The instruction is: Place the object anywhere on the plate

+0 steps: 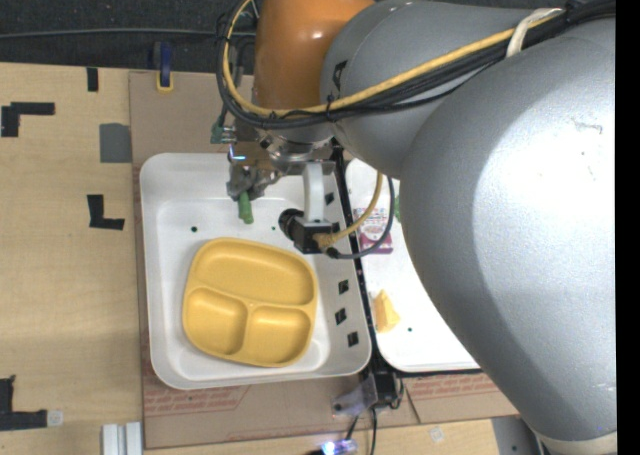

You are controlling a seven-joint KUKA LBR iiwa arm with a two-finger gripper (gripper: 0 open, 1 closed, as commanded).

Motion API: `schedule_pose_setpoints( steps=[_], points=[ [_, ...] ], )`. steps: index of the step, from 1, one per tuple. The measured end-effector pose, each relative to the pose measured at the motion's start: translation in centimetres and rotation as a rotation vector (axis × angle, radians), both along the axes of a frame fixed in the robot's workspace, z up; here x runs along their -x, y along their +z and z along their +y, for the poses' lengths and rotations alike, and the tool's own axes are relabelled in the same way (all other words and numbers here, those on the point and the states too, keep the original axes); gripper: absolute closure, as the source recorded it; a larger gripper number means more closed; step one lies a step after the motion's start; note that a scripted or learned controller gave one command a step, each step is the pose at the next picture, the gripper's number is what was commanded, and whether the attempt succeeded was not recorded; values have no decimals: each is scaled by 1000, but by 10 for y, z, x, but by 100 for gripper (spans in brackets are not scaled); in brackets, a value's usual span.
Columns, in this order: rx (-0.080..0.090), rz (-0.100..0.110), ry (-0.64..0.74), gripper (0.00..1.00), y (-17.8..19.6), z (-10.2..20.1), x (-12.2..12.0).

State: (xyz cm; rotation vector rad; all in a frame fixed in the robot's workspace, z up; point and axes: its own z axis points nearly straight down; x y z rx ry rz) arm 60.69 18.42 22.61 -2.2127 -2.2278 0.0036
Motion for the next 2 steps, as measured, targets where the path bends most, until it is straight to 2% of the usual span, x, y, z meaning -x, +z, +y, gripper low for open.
schedule_pose_setpoints(
  steps=[1,2],
  points=[
    [0,-1,-1,100,-4,44,2],
    [1,0,-3,0,-4,41,1]
  ],
)
